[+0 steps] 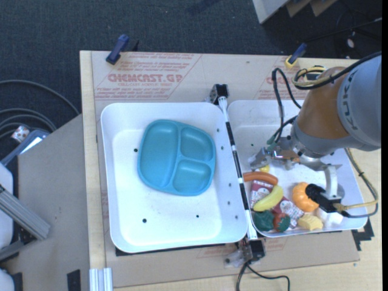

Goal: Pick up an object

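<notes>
- End effector [267, 156] sits low in the right bin [242, 117], near that bin's left wall; how far it is open cannot be told, and no object is seen in it.
- Left bin [115, 180] carries a blue divided plate [176, 157].
- Toy food pile [276, 205] lies just toward the camera from the end effector: yellow banana [268, 199] angled, orange piece [301, 196] to its right.
- Judgement: short move toward the pile.
</notes>
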### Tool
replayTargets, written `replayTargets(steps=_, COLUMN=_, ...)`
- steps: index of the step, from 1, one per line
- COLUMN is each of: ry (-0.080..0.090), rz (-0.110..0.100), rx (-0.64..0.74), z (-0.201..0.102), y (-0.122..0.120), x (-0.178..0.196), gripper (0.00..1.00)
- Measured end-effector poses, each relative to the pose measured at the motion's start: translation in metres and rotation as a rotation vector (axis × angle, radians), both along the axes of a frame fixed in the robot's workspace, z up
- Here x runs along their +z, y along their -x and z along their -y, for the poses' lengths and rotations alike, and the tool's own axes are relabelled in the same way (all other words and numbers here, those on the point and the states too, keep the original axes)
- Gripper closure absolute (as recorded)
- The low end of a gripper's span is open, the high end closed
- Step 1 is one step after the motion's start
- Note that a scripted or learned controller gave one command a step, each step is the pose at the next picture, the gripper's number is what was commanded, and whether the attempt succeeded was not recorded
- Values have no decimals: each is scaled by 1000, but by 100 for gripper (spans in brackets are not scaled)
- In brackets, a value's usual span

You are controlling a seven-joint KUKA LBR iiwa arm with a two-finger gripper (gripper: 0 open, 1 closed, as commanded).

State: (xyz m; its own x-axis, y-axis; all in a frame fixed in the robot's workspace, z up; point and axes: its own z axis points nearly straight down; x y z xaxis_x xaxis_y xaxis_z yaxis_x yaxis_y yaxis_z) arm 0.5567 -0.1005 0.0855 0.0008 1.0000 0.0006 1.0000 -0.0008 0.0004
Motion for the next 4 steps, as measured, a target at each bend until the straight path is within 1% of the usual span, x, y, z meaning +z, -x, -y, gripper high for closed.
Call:
replayTargets(steps=1, ry=0, rz=0, rx=1, z=-5, y=-38, x=-1, gripper=0)
replayTargets(steps=2, ry=-1, rz=-3, rx=0, z=-9, y=-26, x=-1, gripper=0)
replayTargets(steps=3, ry=1, rz=0, rx=1, z=-7, y=-85, x=-1, gripper=0)
replayTargets(steps=4, ry=0, rz=-3, rx=0, z=-3, y=-33, x=-1, gripper=0)
